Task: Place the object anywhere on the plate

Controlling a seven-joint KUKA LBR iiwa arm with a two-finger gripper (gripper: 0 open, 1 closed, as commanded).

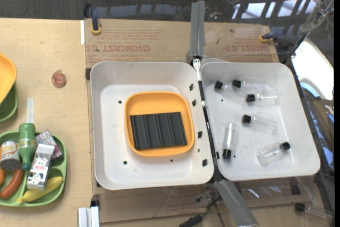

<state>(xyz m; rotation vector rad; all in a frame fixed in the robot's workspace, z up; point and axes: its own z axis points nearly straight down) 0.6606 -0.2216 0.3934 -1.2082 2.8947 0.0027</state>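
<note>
An orange plate (pixel 158 103) with a dark ribbed insert (pixel 160 131) lies in the middle of the left white bin (pixel 109 130). In the right white bin (pixel 297 114) lie several clear plastic vials with black caps: one at the top left (pixel 226 87), one near the top middle (pixel 249 84), one below it (pixel 261 97), one in the centre (pixel 259 122), one lower left (pixel 228 141) and one lower right (pixel 274 151). All vials lie flat and apart from each other.
On the wooden table to the left stand a green tray (pixel 50 188) with toy food and a green bottle (pixel 26 143), a yellow bowl (pixel 5 80) and a small pink item (pixel 59 78). Cardboard (pixel 143 45) lies behind the bins.
</note>
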